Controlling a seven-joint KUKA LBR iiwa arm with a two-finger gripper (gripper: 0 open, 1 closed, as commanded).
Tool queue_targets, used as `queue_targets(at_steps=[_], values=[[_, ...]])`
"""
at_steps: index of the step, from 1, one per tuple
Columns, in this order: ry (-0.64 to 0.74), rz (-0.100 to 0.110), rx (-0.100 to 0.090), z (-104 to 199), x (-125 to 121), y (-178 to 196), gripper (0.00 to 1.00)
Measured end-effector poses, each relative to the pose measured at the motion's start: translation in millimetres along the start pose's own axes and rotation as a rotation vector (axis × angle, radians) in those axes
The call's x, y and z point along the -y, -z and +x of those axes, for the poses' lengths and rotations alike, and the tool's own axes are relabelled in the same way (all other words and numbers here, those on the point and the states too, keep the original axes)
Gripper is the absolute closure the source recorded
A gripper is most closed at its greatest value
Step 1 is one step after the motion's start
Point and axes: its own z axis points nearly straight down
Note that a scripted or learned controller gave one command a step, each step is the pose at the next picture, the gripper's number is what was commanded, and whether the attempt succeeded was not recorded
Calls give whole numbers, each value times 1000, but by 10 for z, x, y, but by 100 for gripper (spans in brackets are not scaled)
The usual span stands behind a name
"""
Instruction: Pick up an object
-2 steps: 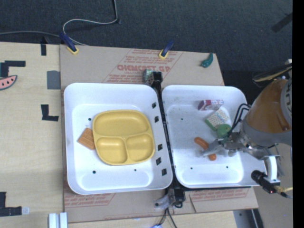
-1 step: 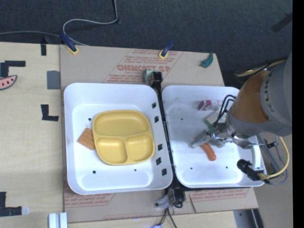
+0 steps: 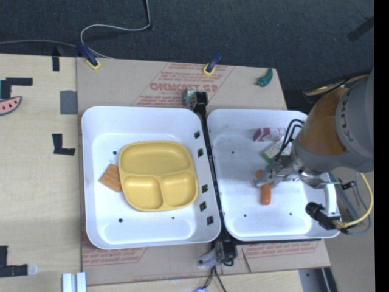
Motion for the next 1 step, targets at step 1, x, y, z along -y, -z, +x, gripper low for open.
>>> queue_targets(at_steps=[1], values=[[1,2,-2,10,2,89,100]])
